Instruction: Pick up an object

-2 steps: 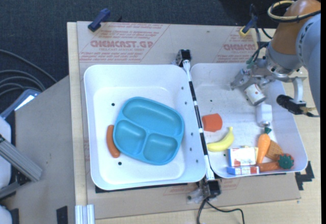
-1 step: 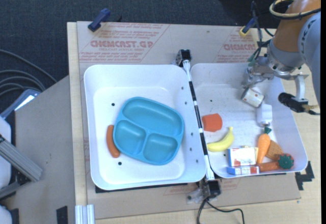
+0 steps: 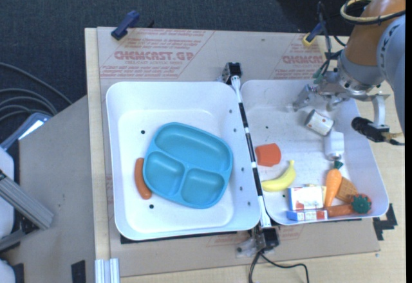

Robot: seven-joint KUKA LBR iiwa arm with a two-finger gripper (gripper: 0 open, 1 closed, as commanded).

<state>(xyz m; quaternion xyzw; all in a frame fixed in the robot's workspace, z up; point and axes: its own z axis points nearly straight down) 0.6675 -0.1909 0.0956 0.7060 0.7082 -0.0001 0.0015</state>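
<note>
My gripper (image 3: 317, 100) hangs over the back part of the right bin (image 3: 273, 95), below the grey wrist and orange band. Its two metal fingers are spread open with nothing between them. Just in front of it lies a small white and grey cylinder (image 3: 318, 122), and a white bottle-like piece (image 3: 335, 145) lies a little nearer. Further forward in the same bin are an orange-red block (image 3: 268, 154), a yellow banana (image 3: 281, 179), an orange carrot (image 3: 332, 186), a white and red box (image 3: 306, 201) and an orange wedge with a green tip (image 3: 356, 201).
The left bin (image 3: 122, 108) holds a blue divided tray (image 3: 187, 164) with a brown-orange sausage (image 3: 141, 179) along its left side. A black hinge strip (image 3: 248, 140) runs between the bins. A black cable fitting (image 3: 373, 130) sticks out at the right bin's right rim.
</note>
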